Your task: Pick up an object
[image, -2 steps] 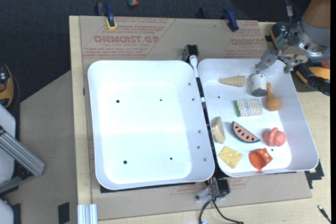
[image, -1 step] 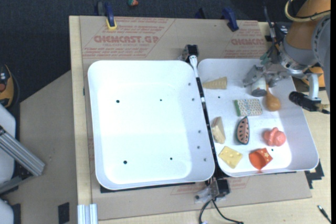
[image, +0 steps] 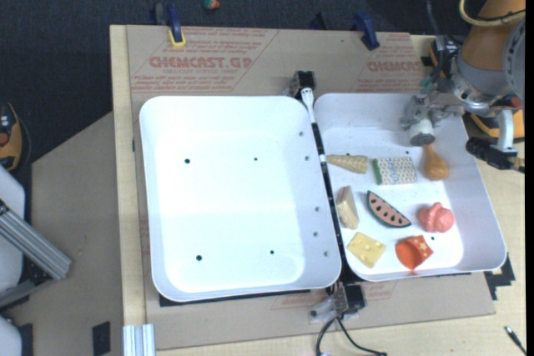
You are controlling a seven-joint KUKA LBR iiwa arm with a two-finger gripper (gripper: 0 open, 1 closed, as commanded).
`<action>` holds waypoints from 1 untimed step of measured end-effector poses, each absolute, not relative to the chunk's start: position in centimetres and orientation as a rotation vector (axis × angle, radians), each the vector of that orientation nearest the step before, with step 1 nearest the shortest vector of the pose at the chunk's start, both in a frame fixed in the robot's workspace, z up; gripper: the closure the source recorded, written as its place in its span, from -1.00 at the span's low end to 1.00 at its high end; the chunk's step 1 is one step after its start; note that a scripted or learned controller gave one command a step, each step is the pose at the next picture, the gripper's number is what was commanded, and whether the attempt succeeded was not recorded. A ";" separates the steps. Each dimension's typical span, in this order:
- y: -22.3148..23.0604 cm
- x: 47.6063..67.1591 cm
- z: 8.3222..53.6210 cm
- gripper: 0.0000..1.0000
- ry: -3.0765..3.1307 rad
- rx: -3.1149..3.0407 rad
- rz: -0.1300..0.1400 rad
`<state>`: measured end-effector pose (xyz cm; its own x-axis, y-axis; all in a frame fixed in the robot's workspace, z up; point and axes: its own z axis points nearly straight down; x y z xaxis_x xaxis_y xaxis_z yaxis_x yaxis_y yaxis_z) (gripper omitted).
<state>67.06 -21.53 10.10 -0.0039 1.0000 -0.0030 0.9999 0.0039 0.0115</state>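
Objects to pick: all lie in the right bin [image: 476, 204], none lifted.
Orange pear-shaped piece [image: 435, 163]: near the bin's far right side, just below the end effector, apart from it as far as the view shows.
Green-dotted block [image: 394, 171]: just left of the orange piece, mid-bin.
Tan wedge [image: 348, 163]: left of the block, close to the divide between the bins, its point toward the block.
Watermelon slice [image: 387, 210]: centre of the bin, red face with dark seeds, tilted.
Beige chunk [image: 346, 208]: just left of the watermelon slice, near the bin's left wall.
Yellow cheese piece [image: 365, 249]: near the front edge, below the beige chunk.
Red piece [image: 413, 252]: just right of the cheese, at the front edge.
Pink piece [image: 435, 218]: right of the watermelon slice, above the red piece.
End effector [image: 421, 127]: low over the far right part of the right bin; nothing seen between its fingers; whether they are spread or closed, I cannot tell.
Arm [image: 488, 46]: grey with an orange band, reaching in from the right.
Left bin [image: 167, 129]: white, touching the right bin along the middle.
Desk [image: 125, 96]: cardboard sheet under both bins, held at the far edge by a yellow-blue clamp [image: 174, 27] and a blue clamp [image: 365, 30].
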 end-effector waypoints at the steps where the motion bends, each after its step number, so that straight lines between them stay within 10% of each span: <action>1: -18.6 63.0 13.9 1.00 2.223 2.223 0.000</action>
